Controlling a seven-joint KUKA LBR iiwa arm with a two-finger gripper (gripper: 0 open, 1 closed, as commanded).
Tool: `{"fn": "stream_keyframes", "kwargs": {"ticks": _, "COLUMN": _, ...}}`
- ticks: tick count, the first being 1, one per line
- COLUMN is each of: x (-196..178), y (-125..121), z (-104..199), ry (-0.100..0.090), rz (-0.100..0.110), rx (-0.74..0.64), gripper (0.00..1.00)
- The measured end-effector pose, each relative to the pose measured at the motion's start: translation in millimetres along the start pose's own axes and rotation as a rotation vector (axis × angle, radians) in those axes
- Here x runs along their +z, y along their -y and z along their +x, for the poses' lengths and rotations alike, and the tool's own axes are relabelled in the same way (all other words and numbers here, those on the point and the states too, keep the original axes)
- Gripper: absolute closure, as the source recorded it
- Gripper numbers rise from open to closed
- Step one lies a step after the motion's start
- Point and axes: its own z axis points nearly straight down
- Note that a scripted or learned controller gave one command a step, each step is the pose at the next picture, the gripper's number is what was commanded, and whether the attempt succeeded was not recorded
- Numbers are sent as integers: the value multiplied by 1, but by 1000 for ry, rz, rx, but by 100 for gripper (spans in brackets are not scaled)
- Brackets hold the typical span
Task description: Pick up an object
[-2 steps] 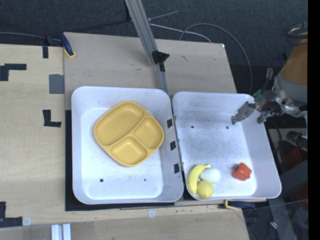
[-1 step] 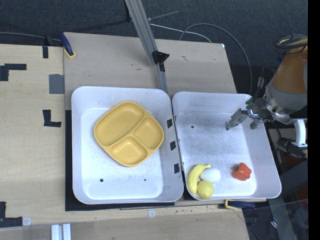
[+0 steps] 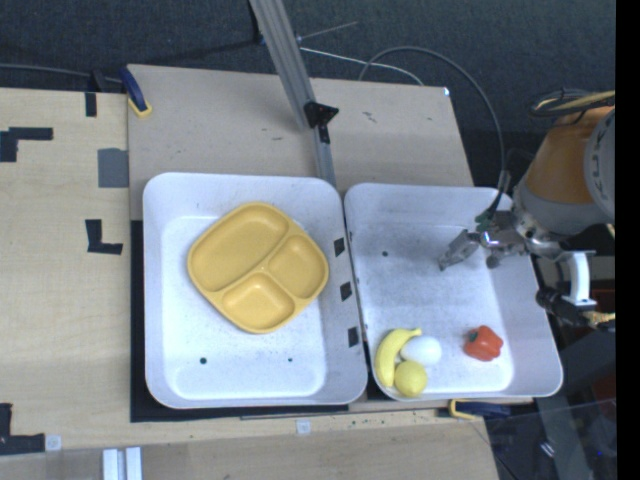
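In the camera view, the two-finger gripper (image 3: 462, 251) hangs over the upper middle of the right shallow white bin (image 3: 400, 208), at the end of the grey arm with the orange band (image 3: 565, 173) that comes in from the right. Its fingers point to the left and a little down. They look slightly spread with nothing between them, but the view is small here, so I am not sure how wide the jaws stand.

Below the jaws, near the front wall of the same bin, lie four things. The small red pepper-like toy (image 3: 484, 343) is below and a little to the right of the jaws. The curved yellow banana (image 3: 392, 349), the white egg-shaped ball (image 3: 423, 350) and the round yellow lemon (image 3: 411, 377) lie close together, below and to the left of the jaws.

Far to the left of the jaws, the yellow plastic tray with three compartments (image 3: 258, 266) lies flat in the left white bin (image 3: 165, 298).
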Motion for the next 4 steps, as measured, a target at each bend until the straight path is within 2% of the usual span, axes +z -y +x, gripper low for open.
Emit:
{"fn": "stream_keyframes", "kwargs": {"ticks": 1, "x": -13, "y": -1, "z": 0, "ry": 0, "rz": -4, "rx": -1, "gripper": 100}}
{"fn": "stream_keyframes", "kwargs": {"ticks": 2, "x": -74, "y": -1, "z": -6, "ry": 2, "rz": -10, "rx": 1, "gripper": 100}}
{"fn": "stream_keyframes", "kwargs": {"ticks": 3, "x": -117, "y": -2, "z": -6, "ry": 2, "rz": -10, "rx": 0, "gripper": 100}}
{"fn": "stream_keyframes", "kwargs": {"ticks": 4, "x": -123, "y": -21, "z": 48, "ry": -2, "rz": -6, "rx": -5, "gripper": 100}}
